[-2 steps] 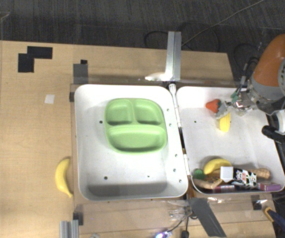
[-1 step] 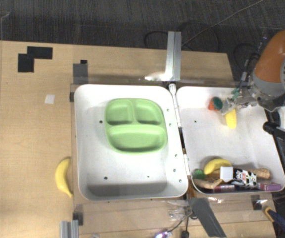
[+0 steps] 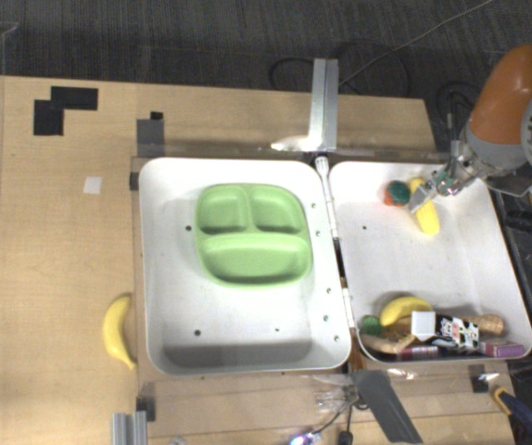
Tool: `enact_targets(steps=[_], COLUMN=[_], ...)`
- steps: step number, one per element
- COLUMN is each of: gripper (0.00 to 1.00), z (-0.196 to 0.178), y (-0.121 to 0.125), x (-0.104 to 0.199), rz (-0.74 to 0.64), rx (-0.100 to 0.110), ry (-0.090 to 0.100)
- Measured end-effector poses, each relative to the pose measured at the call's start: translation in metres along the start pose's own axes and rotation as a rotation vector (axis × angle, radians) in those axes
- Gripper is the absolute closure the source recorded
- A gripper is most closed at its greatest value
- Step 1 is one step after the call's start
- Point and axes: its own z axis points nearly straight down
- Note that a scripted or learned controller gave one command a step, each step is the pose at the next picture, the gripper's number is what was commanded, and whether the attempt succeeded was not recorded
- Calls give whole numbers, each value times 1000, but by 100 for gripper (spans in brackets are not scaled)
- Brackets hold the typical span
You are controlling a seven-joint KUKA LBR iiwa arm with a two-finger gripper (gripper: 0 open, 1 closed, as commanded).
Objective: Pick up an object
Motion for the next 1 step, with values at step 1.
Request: enact_targets(steps=[1], gripper=[100], z=[-97], y=[18], x=[26], rz=[-35], rx=[-6], ry=[-4])
